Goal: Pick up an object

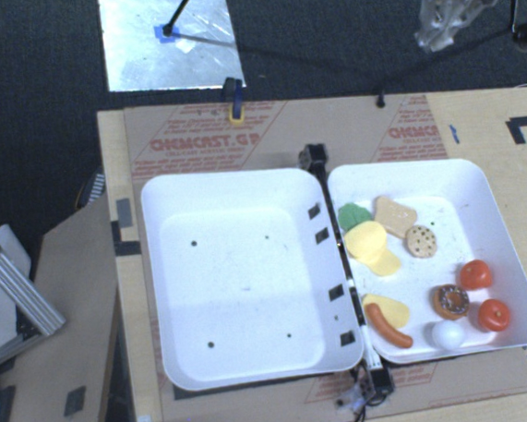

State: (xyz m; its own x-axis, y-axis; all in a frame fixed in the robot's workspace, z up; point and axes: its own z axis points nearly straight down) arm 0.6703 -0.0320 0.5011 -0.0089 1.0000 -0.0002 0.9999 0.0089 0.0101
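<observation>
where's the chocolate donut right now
The chocolate donut lies in the right bin, near its front right corner, between the two tomatoes and just above the white egg.

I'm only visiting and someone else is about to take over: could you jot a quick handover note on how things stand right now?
Gripper: up at the far right, above the floor beyond the bench, nothing between its fingers.
Right bin: all the toy food, including two tomatoes, a doughnut, a sausage, a white egg and a cookie.
Done: nothing picked yet.
Left: come down over the right bin, grasp one item, lift.
</observation>
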